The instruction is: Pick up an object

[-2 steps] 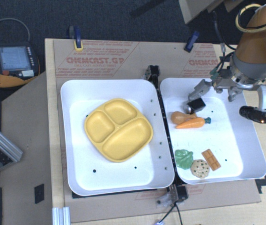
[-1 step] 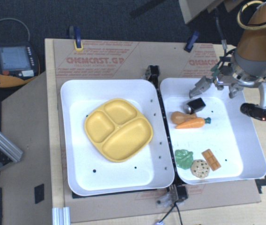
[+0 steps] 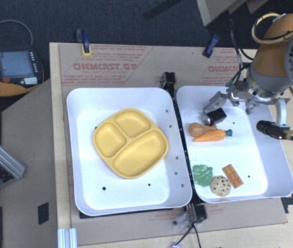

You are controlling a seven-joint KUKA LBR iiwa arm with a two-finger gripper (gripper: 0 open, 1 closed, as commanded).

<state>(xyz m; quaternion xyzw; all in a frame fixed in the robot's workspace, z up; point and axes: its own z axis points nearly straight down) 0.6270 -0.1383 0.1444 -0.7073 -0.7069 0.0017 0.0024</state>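
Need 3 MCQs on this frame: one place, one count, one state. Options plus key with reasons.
1. The yellow divided plate lies in:
A. left bin
B. right bin
C. on the cardboard

2. Compartments in the plate:
A. two
B. three
C. five

3. The carrot is:
A. standing upright
B. on the plate
C. lying flat in the right bin

Key:
1 A, it sits inside the left bin.
2 B, two small wells and one large.
3 C, it lies on the floor of the right bin, below the gripper.

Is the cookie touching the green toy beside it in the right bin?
Touching. The camera view shows the cookie pressed against the lower right edge of the green toy, no white bin floor between them.
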